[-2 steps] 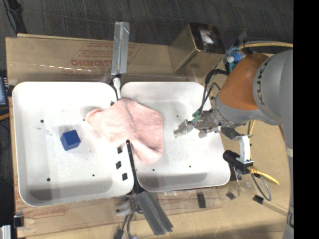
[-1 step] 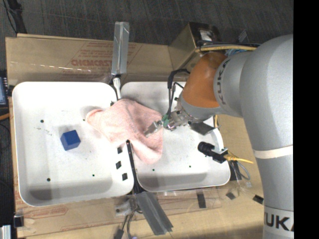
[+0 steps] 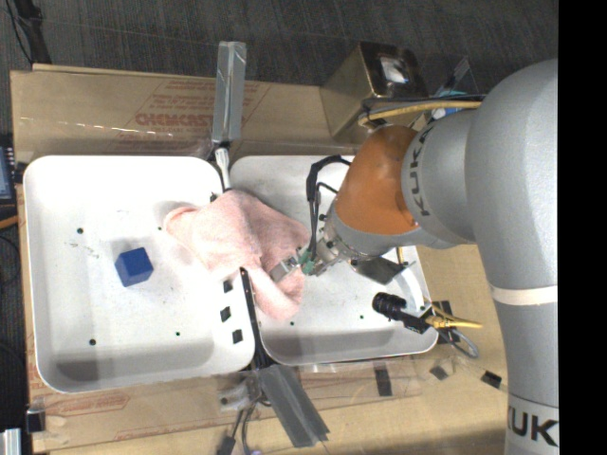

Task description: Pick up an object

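Jaws are down in the right-hand bin (image 3: 332,328), right up against the edge of the pink cloth (image 3: 237,230) nearest my arm (image 3: 493,188). Honestly can't tell from this angle how wide they're set or whether any fabric is pinched between them; my wrist, the part with the orange band (image 3: 375,192), hangs over that spot. The cloth is crumpled and draped across the rims where the two bins meet, so part of it lies in each one. Over in the left-hand bin (image 3: 57,349) there's a blue cube (image 3: 135,265) sitting flat on the floor, off to the side of the cloth and not touching it. Both bins sit on a sheet of cardboard (image 3: 95,112) on the worktop.
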Robot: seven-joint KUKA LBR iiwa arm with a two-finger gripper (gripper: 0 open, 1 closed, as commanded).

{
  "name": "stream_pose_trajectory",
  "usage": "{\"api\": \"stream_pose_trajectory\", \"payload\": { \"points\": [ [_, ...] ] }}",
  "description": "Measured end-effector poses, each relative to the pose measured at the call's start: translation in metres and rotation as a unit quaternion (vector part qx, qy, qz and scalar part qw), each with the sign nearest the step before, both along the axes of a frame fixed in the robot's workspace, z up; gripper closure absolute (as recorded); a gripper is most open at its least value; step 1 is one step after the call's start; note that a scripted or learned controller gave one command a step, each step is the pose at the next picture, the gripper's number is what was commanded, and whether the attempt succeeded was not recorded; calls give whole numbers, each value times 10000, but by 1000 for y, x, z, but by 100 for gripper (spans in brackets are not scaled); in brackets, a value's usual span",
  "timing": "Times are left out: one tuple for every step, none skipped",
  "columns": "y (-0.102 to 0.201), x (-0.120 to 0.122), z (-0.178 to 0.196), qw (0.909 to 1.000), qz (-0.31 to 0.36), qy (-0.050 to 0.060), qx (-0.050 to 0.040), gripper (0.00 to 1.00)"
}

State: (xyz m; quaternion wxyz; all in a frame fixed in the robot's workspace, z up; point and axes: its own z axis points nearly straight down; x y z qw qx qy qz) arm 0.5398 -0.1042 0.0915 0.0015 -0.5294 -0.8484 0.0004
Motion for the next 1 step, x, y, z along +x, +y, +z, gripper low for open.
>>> {"api": "stream_pose_trajectory", "payload": {
  "points": [
    [1,1,10,10000,24,-2,-1,100]
  ]
}}
